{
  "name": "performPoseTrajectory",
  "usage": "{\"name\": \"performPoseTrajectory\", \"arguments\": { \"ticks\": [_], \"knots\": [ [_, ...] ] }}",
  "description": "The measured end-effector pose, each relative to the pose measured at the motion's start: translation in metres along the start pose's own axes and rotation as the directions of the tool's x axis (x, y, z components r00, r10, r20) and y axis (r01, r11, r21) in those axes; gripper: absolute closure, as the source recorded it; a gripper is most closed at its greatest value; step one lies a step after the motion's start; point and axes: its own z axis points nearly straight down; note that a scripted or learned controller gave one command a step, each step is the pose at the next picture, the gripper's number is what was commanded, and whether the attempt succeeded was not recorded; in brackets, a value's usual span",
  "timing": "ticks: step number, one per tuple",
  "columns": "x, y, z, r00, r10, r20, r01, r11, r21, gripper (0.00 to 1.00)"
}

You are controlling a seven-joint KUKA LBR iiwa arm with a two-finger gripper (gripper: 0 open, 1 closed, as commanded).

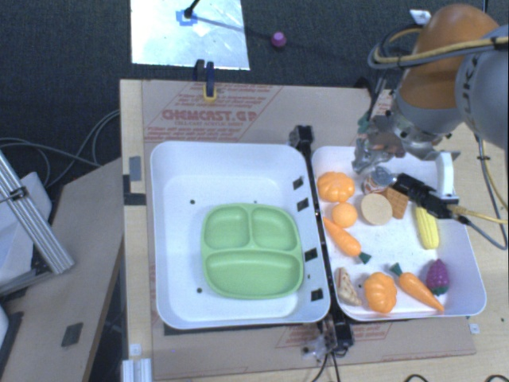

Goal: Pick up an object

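The metal two-finger claw [375, 159] hung low over the far end of the right shallow white bin [469, 289], pointing down, and whether it was spread or pressed together could not be told from this slant. Just below it lay a small brown-and-white toy food piece [372, 185] — touching or merely near, I could not say. Beside that sat a round tan disc [376, 209] against a brown wedge [398, 202], with a ribbed orange toy pumpkin [336, 186] to their left and a small orange ball [344, 214] below it. Further out lay a yellow toy corn cob [427, 228], two orange plastic carrots [343, 239] [419, 290], a second pumpkin [380, 290] and a purple grape cluster [436, 274]. The left bin [171, 213] bore a green three-part plastic tray [253, 250]. These looked like light, stiff, smooth plastic toys — likely slippery, so a pinch across the narrow middle seemed safest.
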Motion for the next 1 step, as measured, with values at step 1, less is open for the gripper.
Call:
{"name": "performPoseTrajectory", "arguments": {
  "ticks": [1],
  "knots": [
    [-0.0074,0.0047,0.0023,1.000,0.001,0.000,-0.001,1.000,-0.002,1.00]
  ]
}}
